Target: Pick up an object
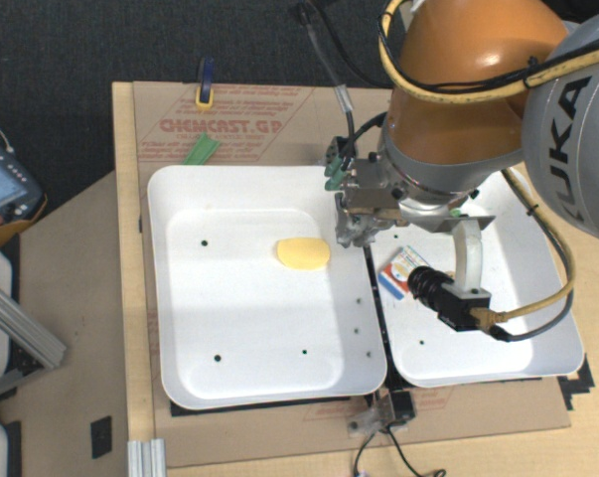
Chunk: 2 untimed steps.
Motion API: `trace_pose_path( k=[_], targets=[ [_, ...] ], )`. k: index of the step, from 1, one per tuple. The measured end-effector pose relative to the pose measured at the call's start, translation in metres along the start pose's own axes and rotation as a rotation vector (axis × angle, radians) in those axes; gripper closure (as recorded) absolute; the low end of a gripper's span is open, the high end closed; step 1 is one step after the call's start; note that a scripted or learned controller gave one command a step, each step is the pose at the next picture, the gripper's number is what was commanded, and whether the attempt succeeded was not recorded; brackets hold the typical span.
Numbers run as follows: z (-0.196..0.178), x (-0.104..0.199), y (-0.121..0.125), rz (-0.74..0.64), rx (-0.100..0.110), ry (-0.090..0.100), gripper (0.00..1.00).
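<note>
The gripper (357, 229) is largely hidden beneath the orange wrist band (468, 38); whether its jaws are open cannot be told. Red lettering on the cardboard sheet (220, 125) is only partly legible. A smooth yellow oval object (303, 254) lies in the left bin (180, 366), and a small printed card (400, 271) in the right bin (537, 351)

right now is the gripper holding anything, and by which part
Cannot be told. The gripper hangs over the seam between the bins, beside the yellow object, which lies loose in the left bin.
</note>
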<state>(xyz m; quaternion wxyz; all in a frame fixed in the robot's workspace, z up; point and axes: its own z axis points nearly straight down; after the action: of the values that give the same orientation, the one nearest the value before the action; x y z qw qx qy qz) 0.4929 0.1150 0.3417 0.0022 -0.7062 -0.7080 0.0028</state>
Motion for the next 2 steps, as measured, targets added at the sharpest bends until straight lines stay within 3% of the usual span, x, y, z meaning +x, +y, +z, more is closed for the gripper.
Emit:
trace_pose_path(
  k=[1, 2],
  targets=[
    [0.089, -0.072, -0.015, 0.011, 0.004, -0.002, 1.00],
    [-0.031, -0.038, 0.002, -0.002, -0.023, 0.004, 1.00]
  ],
)
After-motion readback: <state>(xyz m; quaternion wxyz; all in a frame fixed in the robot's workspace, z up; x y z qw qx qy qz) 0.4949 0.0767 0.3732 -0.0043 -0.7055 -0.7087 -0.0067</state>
